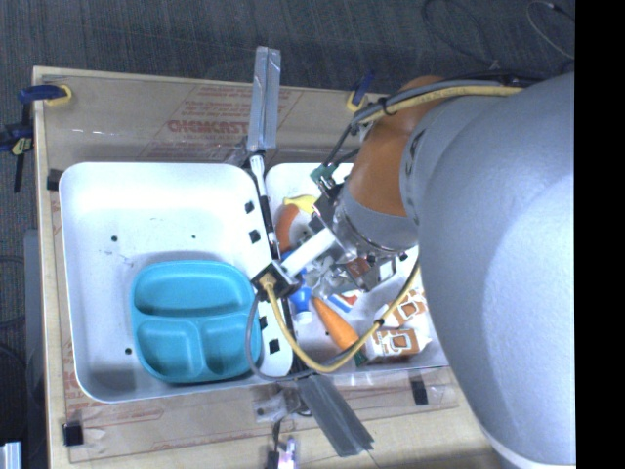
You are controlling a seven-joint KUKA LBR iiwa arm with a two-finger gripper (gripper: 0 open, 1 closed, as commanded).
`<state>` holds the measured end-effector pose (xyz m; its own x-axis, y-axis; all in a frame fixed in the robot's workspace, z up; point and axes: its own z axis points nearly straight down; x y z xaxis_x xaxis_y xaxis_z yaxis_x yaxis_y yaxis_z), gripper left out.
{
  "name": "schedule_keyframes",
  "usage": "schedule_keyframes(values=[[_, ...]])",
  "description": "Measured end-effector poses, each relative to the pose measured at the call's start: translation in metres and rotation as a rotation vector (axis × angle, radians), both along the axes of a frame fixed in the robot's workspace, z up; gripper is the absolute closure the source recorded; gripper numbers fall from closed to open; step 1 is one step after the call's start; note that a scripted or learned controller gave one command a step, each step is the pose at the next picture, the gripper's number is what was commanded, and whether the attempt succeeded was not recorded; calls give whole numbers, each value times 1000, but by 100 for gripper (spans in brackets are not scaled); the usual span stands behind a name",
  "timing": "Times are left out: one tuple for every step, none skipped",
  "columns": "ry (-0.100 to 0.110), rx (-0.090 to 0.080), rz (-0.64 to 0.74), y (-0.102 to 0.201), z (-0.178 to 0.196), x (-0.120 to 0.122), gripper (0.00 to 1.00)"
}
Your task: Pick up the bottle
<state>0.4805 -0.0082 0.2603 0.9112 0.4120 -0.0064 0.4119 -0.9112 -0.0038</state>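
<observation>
The arm (488, 223) covers most of the right bin (293, 179); the end effector (327, 272) seems buried among clutter.

We see dark grey carpet floor (146, 18) across top of frame & down the left edge. Bench top (186, 106) is pale brown board w/ red print, blue clamps (44, 94) at upper left corner. Lighting even.

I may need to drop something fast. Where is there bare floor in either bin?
The left bin has bare white floor along its far side and left wall, above and left of the blue divided tray. The right bin is crowded: the arm and gripper sit over a carrot, packets and other items.
</observation>
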Motion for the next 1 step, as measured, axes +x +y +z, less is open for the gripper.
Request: schedule_keyframes(values=[[2,2,12,26,-3,2,100]])
